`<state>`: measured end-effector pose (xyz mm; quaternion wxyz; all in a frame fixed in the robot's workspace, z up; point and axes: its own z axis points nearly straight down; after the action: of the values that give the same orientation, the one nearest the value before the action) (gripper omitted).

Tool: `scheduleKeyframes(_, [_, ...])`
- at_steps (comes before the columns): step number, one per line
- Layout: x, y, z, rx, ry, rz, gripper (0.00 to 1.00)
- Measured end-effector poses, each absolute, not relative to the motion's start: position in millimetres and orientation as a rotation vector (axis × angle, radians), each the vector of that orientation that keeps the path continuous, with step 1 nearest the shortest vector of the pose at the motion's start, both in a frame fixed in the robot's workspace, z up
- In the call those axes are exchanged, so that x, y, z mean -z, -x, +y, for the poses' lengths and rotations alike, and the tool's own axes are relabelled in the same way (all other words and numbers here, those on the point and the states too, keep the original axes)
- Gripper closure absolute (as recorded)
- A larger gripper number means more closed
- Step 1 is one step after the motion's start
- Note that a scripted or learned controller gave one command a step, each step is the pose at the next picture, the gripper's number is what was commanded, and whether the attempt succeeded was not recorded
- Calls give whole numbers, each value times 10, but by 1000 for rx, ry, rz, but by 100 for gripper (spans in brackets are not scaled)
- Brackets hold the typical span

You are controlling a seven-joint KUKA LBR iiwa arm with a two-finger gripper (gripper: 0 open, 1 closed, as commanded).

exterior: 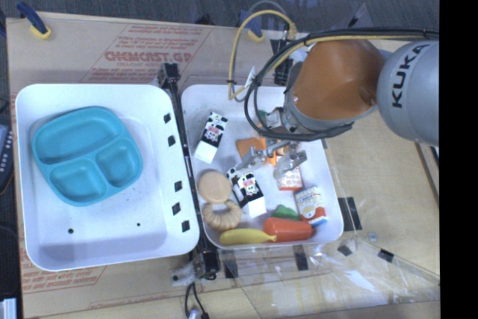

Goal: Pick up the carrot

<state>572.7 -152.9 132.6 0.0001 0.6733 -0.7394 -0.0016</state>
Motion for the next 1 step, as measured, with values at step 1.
scheduleKeyframes(1, [-1111,-5880,-2025,-23,-1893,-2543,0])
